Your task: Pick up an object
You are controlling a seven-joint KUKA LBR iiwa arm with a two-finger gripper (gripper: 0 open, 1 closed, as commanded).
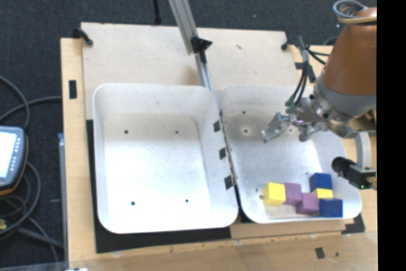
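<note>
camera view from above: on the table [76, 136] the left bin [158, 155] has nothing for the arm to take. just beside it, the right bin [254, 105] holds a cluster of blocks at its near edge: a yellow block [275, 193], then purple blocks [302, 197], then blue blocks [326, 195] with a small yellow piece between them. the claw [274, 129] hangs over the bin's far half, well apart from the cluster, nothing between its fingers; i cannot tell whether they are apart or together. judging by this, the pick is not yet begun: reach, descent and grasp are all left.
</note>
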